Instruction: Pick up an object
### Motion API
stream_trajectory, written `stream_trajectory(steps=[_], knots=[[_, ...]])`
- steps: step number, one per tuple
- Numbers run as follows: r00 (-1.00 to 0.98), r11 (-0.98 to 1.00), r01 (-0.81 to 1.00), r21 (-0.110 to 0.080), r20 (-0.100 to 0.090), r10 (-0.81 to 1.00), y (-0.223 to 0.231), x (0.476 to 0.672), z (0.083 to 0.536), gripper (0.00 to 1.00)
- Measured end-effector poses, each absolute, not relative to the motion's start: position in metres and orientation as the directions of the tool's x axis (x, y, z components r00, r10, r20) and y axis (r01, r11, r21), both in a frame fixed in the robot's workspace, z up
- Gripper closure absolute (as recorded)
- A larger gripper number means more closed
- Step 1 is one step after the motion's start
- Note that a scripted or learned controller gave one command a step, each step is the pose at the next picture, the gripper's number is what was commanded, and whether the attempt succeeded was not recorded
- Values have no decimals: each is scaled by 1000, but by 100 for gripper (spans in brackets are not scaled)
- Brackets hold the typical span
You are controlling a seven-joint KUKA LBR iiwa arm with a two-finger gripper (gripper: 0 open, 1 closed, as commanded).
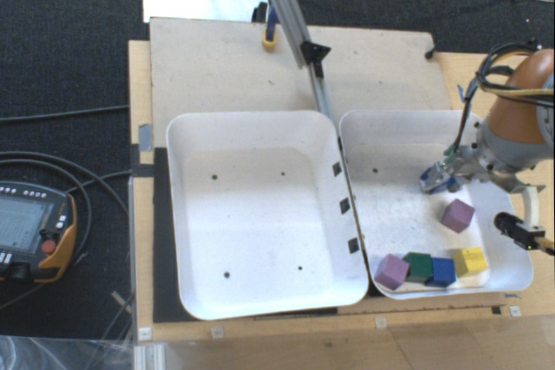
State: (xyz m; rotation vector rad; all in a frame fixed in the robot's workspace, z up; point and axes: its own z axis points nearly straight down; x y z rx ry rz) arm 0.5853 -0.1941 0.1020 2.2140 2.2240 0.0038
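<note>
Claw point(439, 178) hovers just beside lone purple cube point(457, 215).

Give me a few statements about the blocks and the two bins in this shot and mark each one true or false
1. All the blocks lie in the right bin. True.
2. One purple block sits apart from the row along that bin's near wall. True.
3. The yellow block lies in the left bin. False: it is at the right end of the row in the right bin.
4. The gripper hangs over the left bin. False: it is over the right bin, up and left of the lone purple block.
5. The green block sits between the other purple block and the blue block. True.
</note>
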Motion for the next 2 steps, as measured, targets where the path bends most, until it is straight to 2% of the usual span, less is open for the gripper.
stream_trajectory(steps=[1,2], knots=[[-8,8,1000,3,0,1000,-133,554,91,100],[-10,10,1000,8,1,1000,-74,519,194,100]])
